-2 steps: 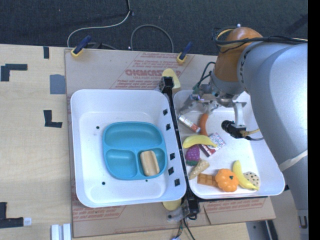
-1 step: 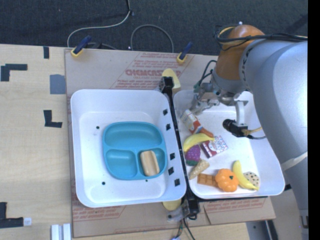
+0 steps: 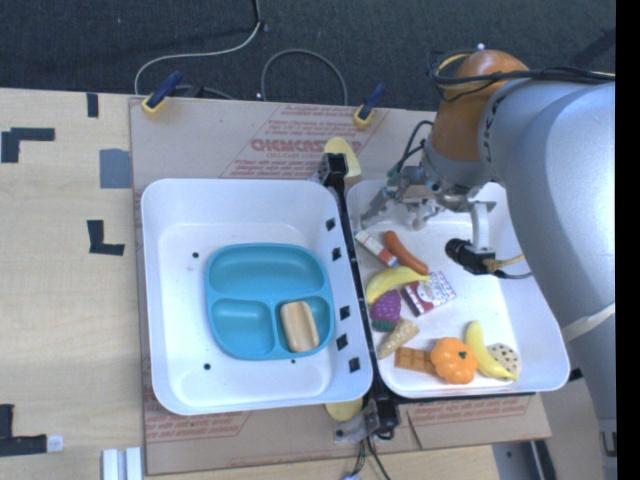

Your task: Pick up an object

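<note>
Looking down on the bench, you see two white bins side by side on a brown cardboard sheet point(image 3: 290, 143). The left bin point(image 3: 170, 268) holds a blue divided tray point(image 3: 250, 288), and a small tan bread roll point(image 3: 298, 325) lies in the tray's lower right compartment.

The right bin point(image 3: 535, 338) holds the objects you may pick. A red sausage point(image 3: 406, 253) lies near the middle of the bin, with a small white and red piece point(image 3: 377, 247) just beside it on the left. Below them is a yellow banana point(image 3: 395, 281), touching a purple fruit point(image 3: 386, 309) and a white and red packet point(image 3: 431, 293). Lower down you find a waffle cone point(image 3: 394, 337), an orange pumpkin point(image 3: 453, 360) on a brown cracker point(image 3: 413, 359), a second yellow banana point(image 3: 485, 351) and a chocolate chip cookie point(image 3: 503, 357) at the lower right.

The grey arm point(image 3: 560, 178) comes in from the right, and its orange band point(image 3: 468, 108) is above the far part of the right bin. The gripper point(image 3: 408, 202) is low over the upper part of this bin, just above the sausage and apart from it. I cannot tell how its claw stands, because the grey metal parts blend together there. Nothing is seen held by it.
</note>
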Available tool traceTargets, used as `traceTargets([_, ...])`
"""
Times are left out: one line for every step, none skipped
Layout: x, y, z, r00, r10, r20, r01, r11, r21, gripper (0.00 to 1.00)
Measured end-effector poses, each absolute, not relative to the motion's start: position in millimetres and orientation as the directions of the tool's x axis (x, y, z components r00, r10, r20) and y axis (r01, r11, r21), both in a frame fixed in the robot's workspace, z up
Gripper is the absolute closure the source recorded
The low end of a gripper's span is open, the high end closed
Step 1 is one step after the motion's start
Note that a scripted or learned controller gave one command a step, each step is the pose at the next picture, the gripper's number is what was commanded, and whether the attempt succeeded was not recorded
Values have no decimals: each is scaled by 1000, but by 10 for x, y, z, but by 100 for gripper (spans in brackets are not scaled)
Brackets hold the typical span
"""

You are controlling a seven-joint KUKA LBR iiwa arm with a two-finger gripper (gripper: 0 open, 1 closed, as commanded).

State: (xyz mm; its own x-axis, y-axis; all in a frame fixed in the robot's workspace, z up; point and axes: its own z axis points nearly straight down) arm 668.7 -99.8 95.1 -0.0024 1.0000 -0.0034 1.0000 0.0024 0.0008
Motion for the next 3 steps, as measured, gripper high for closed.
traceTargets([6482, -989, 856, -1, 1000, -2, 1000, 1, 4, 0])
traceTargets([6573, -1023, 856, -2, 1000, 0, 1000, 2, 1, 0])
traceTargets([6576, -1022, 960, -3, 1000, -2, 1000, 3, 3, 100])
